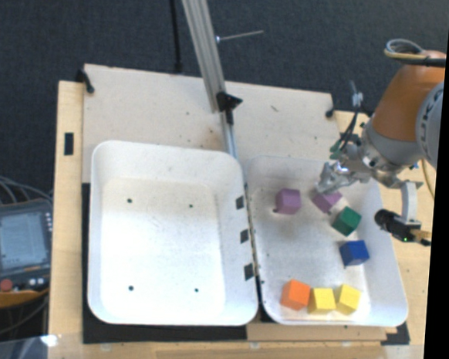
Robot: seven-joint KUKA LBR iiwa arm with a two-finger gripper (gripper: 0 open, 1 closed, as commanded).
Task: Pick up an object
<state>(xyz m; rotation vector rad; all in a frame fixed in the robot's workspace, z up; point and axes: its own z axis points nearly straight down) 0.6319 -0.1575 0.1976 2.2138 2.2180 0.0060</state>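
In the right bin (385, 300) lie several small blocks. A purple block (288, 201) sits near the bin's middle left, and a second purple block (325, 200) lies just under my gripper (330, 185). A green block (347, 221) rests right of that one, with a blue block (354, 252) below it. Along the front edge stand an orange block (295, 294) and two yellow blocks (323, 300) (349, 298). My gripper hangs over the back of the right bin, directly above the second purple block; whether it touches it I cannot tell.
The left bin (166, 232) lies beside the right one. A slanted metal pole (207, 50) rises from the back of the bench. A teach pendant (14, 243) sits off the bench at the left.
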